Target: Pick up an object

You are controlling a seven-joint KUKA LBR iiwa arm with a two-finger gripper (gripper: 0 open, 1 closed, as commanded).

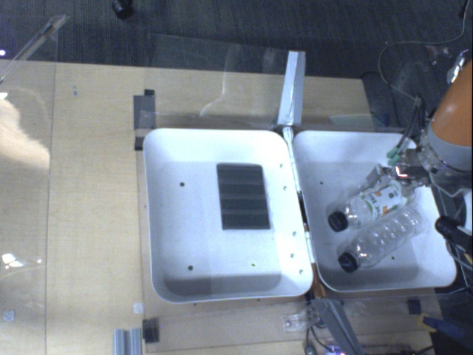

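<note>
Nearest to you, the wooden bench (81,220) is running pale and smooth along the bottom edge, with small clear plastic bits (297,321) lying just below the bins. Moving up, you are looking at the left bin (170,272), a shallow white tray with rounded corners, holding a flat dark ribbed rectangular pad (242,196) near its middle. In the right bin (443,268), two clear plastic bottles are lying on their sides, touching each other, black caps pointing left: the plain ridged bottle (380,241) is sitting closer to you, and the labelled bottle (369,205) is resting just behind it, its label showing white, red and green print too small to read. The gripper (403,170) is hanging right over the labelled bottle's far end, though you cannot tell how it is set. Farther back, a grey metal strip (291,87) is standing between the bins.
</note>
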